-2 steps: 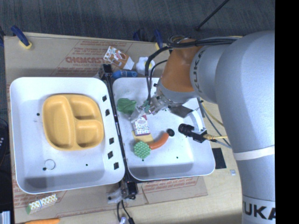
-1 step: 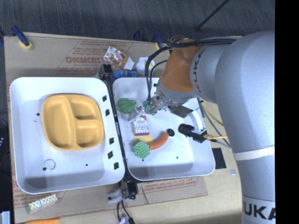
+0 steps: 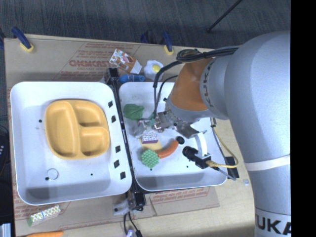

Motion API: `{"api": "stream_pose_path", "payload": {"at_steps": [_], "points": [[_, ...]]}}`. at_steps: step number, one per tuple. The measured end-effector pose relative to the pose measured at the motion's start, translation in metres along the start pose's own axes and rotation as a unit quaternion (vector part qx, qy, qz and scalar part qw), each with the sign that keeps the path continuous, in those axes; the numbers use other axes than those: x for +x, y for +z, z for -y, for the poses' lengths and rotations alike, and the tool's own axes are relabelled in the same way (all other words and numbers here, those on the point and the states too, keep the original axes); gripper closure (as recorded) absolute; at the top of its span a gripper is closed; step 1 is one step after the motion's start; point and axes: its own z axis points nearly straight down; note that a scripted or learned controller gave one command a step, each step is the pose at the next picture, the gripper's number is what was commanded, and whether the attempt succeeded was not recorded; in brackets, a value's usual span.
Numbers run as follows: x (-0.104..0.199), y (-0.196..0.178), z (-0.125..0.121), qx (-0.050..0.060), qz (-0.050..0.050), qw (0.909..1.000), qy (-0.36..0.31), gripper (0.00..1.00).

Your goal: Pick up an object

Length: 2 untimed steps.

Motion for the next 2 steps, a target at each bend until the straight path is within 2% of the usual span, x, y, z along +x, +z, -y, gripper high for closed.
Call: {"api": "stream_pose_path", "payload": {"at_steps": [1, 2], "points": [[0.000, -0.010, 0.000, 0.001, 0.000, 1.0000, -0.002, 1.00], [0.042, -0.100, 0.044, -0.001, 0.001, 0.9912, -0.133, 1.00]]}}
